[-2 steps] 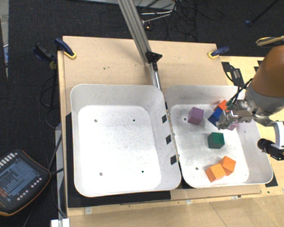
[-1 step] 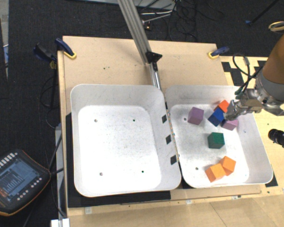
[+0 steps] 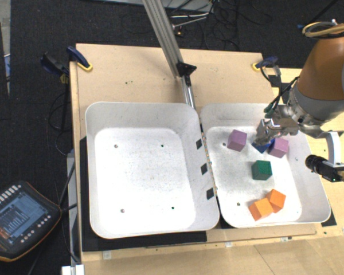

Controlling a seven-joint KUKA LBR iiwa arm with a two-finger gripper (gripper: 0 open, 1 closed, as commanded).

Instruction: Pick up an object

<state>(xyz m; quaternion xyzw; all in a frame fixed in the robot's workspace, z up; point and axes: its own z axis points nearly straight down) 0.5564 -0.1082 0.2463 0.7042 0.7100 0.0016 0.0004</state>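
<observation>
Tool low over the crowded right bin

The tool [image 3: 266,137] sits on a blue block [image 3: 262,146]; whether it grips I cannot tell. Purple cubes [image 3: 237,140] [image 3: 279,148] flank it closely and may get nudged; the green cube [image 3: 262,169] and orange blocks [image 3: 266,204] lie beyond.

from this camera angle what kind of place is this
Most likely a robotics lab test bench. A wooden board is clamped down and carries two white bins, the right one holding coloured blocks. A robot arm reaches in, and a teach pendant lies on the dark floor.
</observation>
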